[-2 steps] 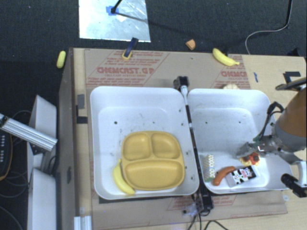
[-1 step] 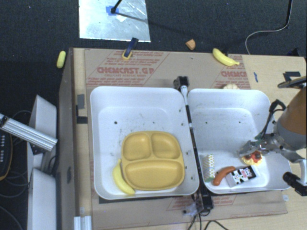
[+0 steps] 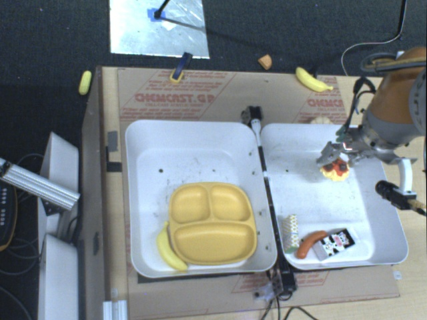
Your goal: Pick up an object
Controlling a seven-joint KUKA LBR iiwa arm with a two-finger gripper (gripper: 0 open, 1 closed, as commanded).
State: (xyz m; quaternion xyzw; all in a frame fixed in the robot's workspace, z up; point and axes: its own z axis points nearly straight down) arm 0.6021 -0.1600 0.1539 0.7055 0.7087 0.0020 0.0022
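Gripper (image 3: 339, 153) over yellow-red toy (image 3: 335, 171), right bin (image 3: 380, 245)

One fixed camera looks down at a slant from above on the two shallow white plastic bins (image 3: 200, 135), fairly far.

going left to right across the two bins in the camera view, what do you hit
banana → yellow divided plate → small dotted block → sausage → black and white box; higher in the right bin, the gripper sits over a red and yellow toy.
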